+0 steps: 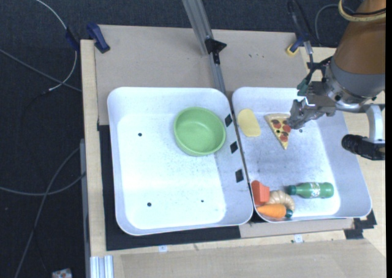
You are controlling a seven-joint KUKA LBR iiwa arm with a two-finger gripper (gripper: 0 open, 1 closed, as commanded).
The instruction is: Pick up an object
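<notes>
Carrot (272, 211) low; pincer (296, 117) over pizza slice (278, 128)

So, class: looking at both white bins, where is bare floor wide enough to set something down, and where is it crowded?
Left white bin: bare everywhere below and left of the round green plastic bowl. Right white bin: a bare middle strip between the toy pizza slice and the green plastic bottle. Crowded: its near-left corner, around the orange toy carrot, and by the end effector.

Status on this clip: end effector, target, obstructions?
End effector low over right bin, at pizza slice; grip unclear. Yellow piece beside slice. Green bottle, carrot at near edge.
</notes>
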